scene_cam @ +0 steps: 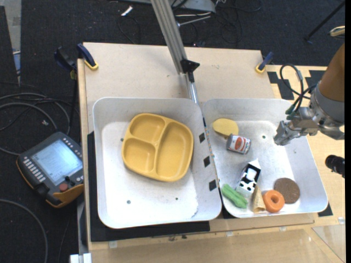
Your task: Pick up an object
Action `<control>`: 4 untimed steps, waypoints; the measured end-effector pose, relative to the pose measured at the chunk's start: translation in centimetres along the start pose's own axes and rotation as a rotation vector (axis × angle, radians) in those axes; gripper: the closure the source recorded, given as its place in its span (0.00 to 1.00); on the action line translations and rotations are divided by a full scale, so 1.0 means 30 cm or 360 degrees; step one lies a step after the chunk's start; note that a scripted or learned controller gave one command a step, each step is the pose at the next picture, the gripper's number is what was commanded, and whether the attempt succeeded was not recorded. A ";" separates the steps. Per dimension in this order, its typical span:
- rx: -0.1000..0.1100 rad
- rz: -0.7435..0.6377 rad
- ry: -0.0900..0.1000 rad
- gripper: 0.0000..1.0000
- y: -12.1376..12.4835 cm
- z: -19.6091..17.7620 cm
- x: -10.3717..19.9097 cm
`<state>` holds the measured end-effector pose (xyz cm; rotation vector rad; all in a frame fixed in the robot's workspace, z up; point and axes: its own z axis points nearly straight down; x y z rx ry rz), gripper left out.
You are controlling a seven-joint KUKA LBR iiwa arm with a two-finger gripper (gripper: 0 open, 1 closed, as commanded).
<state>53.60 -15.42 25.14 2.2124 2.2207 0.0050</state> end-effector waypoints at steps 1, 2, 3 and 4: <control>0.0005 0.0000 0.0002 1.00 0.004 -0.072 0.000; 0.0010 -0.0006 0.0006 1.00 0.016 -0.081 0.168; 0.0012 -0.0007 0.0007 1.00 0.014 -0.046 0.349; 0.0015 -0.0008 0.0007 1.00 0.036 -0.003 0.551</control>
